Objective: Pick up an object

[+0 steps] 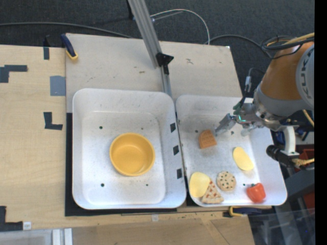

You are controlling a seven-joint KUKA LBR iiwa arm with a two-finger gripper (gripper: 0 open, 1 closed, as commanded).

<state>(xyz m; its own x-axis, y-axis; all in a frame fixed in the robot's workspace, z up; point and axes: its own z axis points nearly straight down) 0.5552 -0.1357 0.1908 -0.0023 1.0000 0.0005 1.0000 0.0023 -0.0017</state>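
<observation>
Camera view from above: two white bins sit side by side on a tabletop. An orange-brown block point(207, 139), like a small toy bread piece, lies near the middle of the right bin point(204, 106). The end effector point(228, 122) hovers just beside it, up and right, holding nothing; whether its fingers are parted cannot be told. The block looks light, rigid and sturdy, best pinched across its two flatter sides.

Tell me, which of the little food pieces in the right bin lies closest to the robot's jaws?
The orange-brown bread-like chunk, lying alone in the middle of the right bin. The yellow pieces, cookie, pizza slice and red piece lie farther toward the near edge.
</observation>
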